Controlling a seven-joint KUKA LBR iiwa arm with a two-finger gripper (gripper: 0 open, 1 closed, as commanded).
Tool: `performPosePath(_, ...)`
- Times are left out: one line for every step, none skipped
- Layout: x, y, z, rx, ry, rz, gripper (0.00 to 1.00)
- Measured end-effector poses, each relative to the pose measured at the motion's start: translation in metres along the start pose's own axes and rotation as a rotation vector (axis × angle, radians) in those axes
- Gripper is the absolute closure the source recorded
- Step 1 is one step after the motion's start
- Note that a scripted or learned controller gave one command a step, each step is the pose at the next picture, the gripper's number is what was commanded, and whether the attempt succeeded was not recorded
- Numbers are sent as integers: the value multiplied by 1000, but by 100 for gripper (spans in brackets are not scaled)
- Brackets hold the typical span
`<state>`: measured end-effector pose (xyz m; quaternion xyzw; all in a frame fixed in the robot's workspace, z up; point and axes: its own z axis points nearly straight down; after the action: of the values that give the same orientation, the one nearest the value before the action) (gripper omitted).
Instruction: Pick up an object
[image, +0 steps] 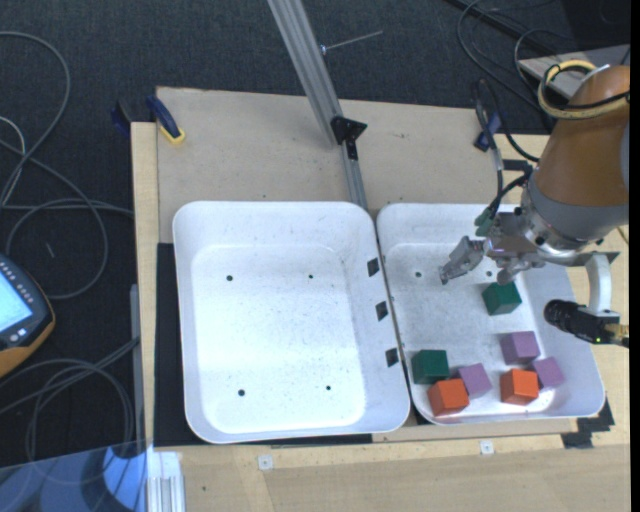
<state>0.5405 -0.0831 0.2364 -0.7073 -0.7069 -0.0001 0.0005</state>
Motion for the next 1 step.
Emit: performPosePath(-42, -30, -107, -12, -4, 2, 0)
